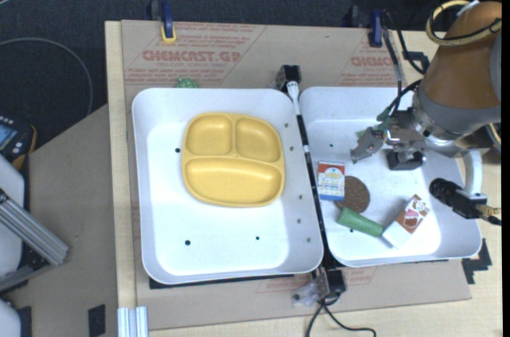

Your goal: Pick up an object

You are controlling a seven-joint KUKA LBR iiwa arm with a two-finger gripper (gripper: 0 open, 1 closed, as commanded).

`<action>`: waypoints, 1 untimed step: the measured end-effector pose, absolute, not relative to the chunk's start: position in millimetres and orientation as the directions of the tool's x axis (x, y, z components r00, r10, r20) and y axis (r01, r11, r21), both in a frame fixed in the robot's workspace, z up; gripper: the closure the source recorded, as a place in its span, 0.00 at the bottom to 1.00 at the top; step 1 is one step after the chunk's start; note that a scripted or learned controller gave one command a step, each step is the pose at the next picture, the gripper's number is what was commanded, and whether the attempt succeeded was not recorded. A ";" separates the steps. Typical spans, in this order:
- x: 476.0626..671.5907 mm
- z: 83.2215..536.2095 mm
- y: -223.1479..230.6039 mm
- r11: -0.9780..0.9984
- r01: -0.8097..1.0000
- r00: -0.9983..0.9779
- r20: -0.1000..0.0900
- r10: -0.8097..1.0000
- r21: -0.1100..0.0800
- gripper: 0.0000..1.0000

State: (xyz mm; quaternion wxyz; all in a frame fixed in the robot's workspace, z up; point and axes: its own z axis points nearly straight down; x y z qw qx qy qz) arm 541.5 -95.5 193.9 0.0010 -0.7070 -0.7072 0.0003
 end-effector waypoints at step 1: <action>523.1 184.2 -14.8 0.007 1.000 -0.007 0.004 1.000 -0.005 0.00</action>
